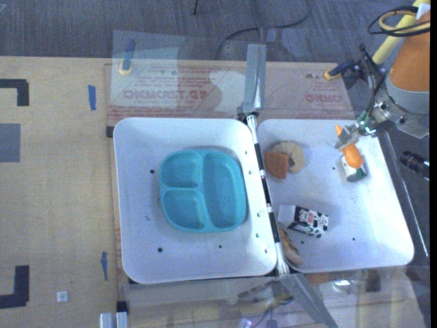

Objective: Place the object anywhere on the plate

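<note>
Two white bins; fingers just above an orange object.

Bench — 2 white bins

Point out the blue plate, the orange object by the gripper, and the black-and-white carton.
blue plate point(203, 190), camera view, on the ridge between its compartments.
orange object point(352, 156), camera view, middle of its orange top.
black-and-white carton point(311, 221), camera view, centre of its printed face.
</note>
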Tool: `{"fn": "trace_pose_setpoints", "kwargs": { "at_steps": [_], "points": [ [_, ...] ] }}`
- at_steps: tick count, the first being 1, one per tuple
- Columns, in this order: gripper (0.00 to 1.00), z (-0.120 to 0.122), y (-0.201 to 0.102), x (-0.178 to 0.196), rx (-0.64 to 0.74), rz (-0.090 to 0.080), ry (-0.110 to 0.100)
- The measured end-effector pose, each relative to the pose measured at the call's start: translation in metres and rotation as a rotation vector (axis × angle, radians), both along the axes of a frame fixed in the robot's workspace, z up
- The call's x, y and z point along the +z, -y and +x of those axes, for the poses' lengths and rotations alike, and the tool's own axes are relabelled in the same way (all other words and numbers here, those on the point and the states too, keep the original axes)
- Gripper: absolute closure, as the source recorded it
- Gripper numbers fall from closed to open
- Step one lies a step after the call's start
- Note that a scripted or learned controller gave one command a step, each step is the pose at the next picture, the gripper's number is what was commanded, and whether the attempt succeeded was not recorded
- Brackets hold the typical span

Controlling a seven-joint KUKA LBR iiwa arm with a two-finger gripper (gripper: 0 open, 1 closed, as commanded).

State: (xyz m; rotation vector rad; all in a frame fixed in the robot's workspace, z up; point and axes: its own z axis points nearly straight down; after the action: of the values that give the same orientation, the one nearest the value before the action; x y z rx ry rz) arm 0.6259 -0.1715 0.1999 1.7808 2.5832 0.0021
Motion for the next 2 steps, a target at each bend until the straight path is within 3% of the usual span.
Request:
{"fn": "trace_pose_setpoints", "kwargs": {
  "at_steps": [1, 2],
  "points": [
    [1.00, -0.028, -0.084, 0.013, 0.189, 0.001, -0.002],
    [1.00, -0.047, -0.160, -0.015, 0.288, 0.001, -0.003]
  ]
}}
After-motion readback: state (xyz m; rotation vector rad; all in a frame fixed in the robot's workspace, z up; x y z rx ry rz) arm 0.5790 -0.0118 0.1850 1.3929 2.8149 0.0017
